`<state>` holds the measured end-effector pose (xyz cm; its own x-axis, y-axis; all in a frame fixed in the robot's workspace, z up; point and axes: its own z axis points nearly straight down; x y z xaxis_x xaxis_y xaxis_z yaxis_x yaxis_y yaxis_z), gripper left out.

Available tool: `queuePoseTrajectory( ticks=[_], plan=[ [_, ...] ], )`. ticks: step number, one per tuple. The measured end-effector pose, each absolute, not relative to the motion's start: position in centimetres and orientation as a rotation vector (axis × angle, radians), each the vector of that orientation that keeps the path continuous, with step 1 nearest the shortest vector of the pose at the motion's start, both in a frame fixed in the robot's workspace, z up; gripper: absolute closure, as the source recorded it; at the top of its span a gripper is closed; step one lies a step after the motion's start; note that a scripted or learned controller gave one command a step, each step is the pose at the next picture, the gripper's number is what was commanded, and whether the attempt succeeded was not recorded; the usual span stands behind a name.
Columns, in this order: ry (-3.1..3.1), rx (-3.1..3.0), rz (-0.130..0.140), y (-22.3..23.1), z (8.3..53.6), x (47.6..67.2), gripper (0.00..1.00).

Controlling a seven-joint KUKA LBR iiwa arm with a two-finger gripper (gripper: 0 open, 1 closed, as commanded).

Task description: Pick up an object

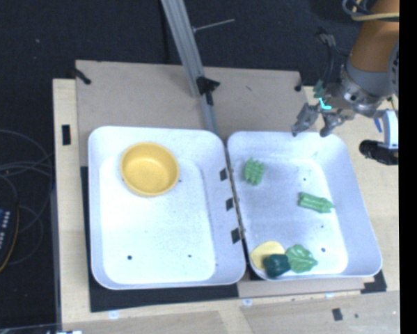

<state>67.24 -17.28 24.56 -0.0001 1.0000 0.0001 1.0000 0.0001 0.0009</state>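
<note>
My gripper hangs above the far right corner of the right bin, its two fingers spread open with nothing between them. In that bin lie a small green ridged piece near the left wall and a long green piece toward the right. At the near edge sit a yellow object, a dark teal block and a light green leafy piece, clustered together. All of them lie well below and to the left of the gripper.
A yellow bowl sits in the far part of the left bin. A grey metal pole slants up from the divider between the bins. The bench edge runs behind the bins.
</note>
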Motion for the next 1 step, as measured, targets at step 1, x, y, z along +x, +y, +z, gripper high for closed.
queuePoseTrajectory(
  ticks=[1],
  plan=[
    [2.221, 2.221, 0.001, -17.28, 24.56, 67.24, 0.0]
  ],
)
